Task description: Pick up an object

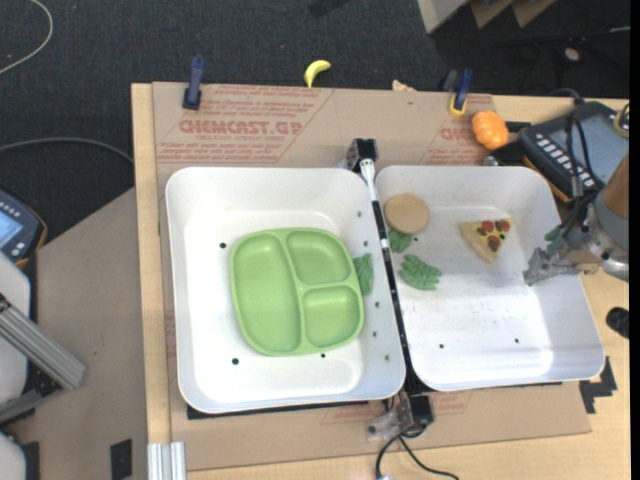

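Green divided plate (297, 290) in left bin (200, 268), pizza slice (487, 236) in right bin (500, 338), hand (548, 263) at its right wall

Green divided plate (297, 290) in white bin (200, 268) — tan disc (407, 212), red-topped pizza slice (487, 237)

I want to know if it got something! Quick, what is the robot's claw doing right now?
Claw: low at the right side of the right bin, with nothing seen in it; open or closed cannot be told. The pizza slice lies apart from it.
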{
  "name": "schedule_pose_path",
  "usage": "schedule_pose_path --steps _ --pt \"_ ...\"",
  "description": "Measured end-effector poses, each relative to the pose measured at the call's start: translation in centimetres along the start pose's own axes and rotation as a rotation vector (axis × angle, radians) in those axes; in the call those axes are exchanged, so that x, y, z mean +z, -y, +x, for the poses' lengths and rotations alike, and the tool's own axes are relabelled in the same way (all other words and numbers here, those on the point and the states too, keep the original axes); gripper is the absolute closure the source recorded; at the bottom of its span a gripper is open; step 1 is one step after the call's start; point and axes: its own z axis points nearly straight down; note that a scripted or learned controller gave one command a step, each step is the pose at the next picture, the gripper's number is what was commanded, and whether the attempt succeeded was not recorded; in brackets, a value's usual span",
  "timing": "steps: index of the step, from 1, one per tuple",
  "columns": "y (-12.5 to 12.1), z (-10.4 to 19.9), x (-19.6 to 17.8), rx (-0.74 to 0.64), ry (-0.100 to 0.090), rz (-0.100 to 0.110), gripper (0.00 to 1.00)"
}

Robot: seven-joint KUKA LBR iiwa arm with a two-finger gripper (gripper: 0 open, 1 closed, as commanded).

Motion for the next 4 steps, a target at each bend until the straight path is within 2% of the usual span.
schedule_pose_path --steps 1,2,3,4 --pt "2.3 0.1 0.0 -0.002 -0.001 -0.002 1.00" --pt "-3.3 0.2 3.9 -0.007 0.004 -0.008 1.00" --pt "-4.9 0.1 1.7 -0.005 0.004 -0.011 1.00" --pt "-8.2 0.1 1.3 -0.006 0.004 -0.011 1.00"
